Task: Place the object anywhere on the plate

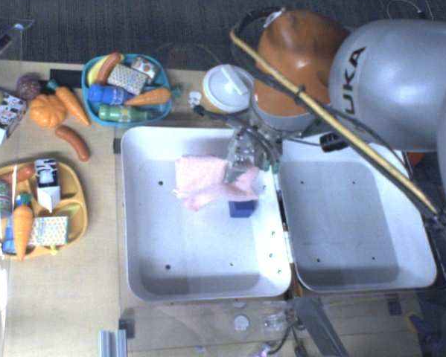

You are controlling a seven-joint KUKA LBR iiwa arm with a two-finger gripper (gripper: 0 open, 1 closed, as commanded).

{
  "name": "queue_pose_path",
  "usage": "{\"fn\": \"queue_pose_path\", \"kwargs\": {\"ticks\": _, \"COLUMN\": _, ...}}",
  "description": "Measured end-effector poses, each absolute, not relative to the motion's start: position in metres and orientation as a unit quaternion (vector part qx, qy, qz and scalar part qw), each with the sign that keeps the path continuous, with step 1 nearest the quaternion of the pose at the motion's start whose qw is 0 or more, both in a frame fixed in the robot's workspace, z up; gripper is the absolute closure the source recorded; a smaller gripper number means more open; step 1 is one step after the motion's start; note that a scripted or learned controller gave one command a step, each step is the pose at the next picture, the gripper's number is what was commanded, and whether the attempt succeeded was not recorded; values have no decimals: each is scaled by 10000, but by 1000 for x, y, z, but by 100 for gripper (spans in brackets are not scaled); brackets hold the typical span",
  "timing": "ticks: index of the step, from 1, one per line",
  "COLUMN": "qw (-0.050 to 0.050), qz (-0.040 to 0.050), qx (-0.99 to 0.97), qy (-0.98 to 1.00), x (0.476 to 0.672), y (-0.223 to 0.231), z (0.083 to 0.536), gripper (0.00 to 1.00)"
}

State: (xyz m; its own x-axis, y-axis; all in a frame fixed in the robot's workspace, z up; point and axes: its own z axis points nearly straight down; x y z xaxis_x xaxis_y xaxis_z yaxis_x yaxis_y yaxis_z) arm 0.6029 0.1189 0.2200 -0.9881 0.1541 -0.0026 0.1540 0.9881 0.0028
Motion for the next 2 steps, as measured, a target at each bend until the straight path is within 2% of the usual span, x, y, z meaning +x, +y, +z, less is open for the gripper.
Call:
{"fn": "queue_pose_path", "kwargs": {"ticks": 1, "qw": 18, "qz": 14, "qx": -21, "qy": 10000, "x": 575, "y": 168, "z": 231, "gripper": 100}}
{"fn": "queue_pose_path", "kwargs": {"ticks": 2, "qw": 11, "qz": 13, "qx": -30, "qy": 10000, "x": 549, "y": 212, "z": 226, "gripper": 100}}
